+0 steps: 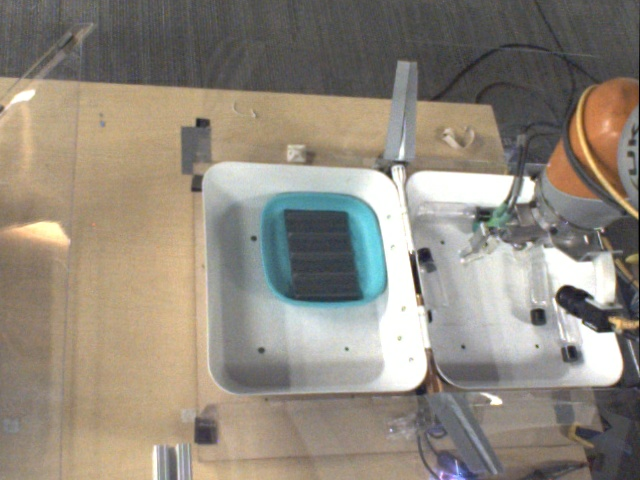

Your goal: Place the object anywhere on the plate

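gripper (492, 230) low over right bin (480, 318), near its 12 o'clock wall; open or closed: cannot tell, nothing seen in it. dark ridged object (322, 255) lies flat inside teal plate (375, 260), left bin (230, 268), at 9 o'clock from gripper. judgement: placement looks done. advice: lift straight up, no sweep toward 9 o'clock, leave plate undisturbed.

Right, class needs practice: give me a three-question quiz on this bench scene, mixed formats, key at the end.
1. True or false: the dark ridged block lies on the teal plate.
2. Which white bin holds the plate? A) the left bin B) the right bin
3. Fill in: the arm hangs over the ____ bin.

Key: 1 true; 2 A; 3 right.
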Motion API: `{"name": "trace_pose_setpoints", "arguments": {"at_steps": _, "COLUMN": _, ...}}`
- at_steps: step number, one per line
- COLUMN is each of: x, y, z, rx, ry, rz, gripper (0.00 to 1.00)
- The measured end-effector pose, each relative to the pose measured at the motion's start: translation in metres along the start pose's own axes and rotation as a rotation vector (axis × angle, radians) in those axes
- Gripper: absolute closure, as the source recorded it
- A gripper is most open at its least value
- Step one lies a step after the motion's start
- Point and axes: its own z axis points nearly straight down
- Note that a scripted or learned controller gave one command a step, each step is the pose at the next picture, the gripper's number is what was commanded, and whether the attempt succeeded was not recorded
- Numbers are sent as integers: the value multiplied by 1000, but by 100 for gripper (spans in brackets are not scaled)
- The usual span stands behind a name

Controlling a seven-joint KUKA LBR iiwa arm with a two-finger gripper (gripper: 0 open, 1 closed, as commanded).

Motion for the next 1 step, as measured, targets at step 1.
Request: {"name": "trace_pose_setpoints", "arguments": {"at_steps": 1, "x": 0, "y": 0, "z": 0, "rx": 0, "ry": 0, "rz": 0, "gripper": 0}}
